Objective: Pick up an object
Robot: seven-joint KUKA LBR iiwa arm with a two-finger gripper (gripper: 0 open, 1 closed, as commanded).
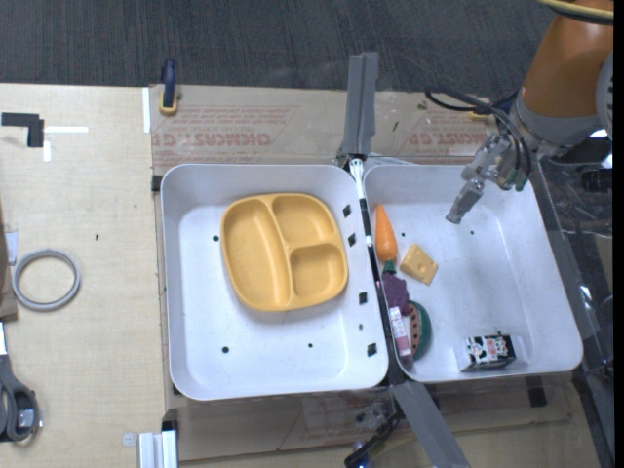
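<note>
While the gripper (468, 201) hangs over the far part of the right bin (546, 261), nothing sits between its fingers; how far apart they stand can't be made out from this slanted view. The arm (565, 57) reaches in from the right, orange band above the wrist.

Right bin contents — a carrot (385, 234) against the left wall, a yellow cheese wedge (419, 264) just beside it, a purple item (396, 295) and a watermelon slice (417, 328) nearer the front along the same wall, and a small black-and-white carton (488, 351) by the front edge, well apart from the rest. All lie on the bin floor, none touching the gripper.

Left bin (195, 339) holds a yellow divided plate (285, 252), three compartments. On the bench to the left — a grey tape ring (44, 279).
</note>
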